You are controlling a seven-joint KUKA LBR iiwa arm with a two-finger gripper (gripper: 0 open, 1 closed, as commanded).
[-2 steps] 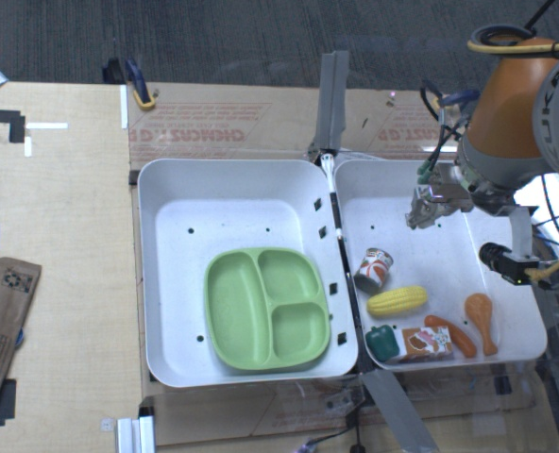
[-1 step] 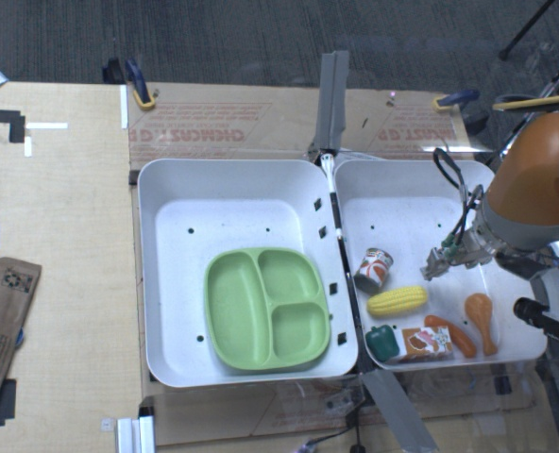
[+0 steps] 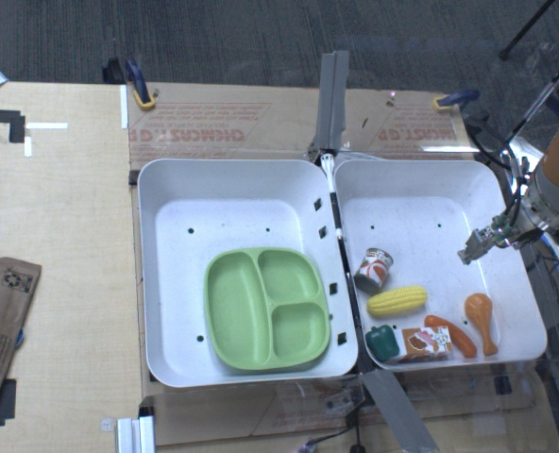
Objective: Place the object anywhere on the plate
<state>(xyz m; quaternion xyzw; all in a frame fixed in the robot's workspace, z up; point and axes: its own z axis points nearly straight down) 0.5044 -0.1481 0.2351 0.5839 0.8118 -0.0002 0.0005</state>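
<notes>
A green divided plate (image 3: 265, 307) lies in the left bin (image 3: 166, 253). In the right bin (image 3: 421, 206) lie a small red-and-white can (image 3: 374, 270), a yellow corn cob (image 3: 398, 300), a green pepper (image 3: 381, 343), a small orange carton (image 3: 426, 343), an orange carrot (image 3: 452, 335) and an orange drumstick-shaped toy (image 3: 482, 319). My gripper (image 3: 478, 244) hangs over the right side of the right bin, above and to the right of the corn, with nothing seen in it.
The arm (image 3: 553, 182) reaches in from the right edge over the right bin's wall. A grey divider bar (image 3: 332, 102) stands behind the seam between the bins. Clamps (image 3: 140, 88) sit at the bench's back corners.
</notes>
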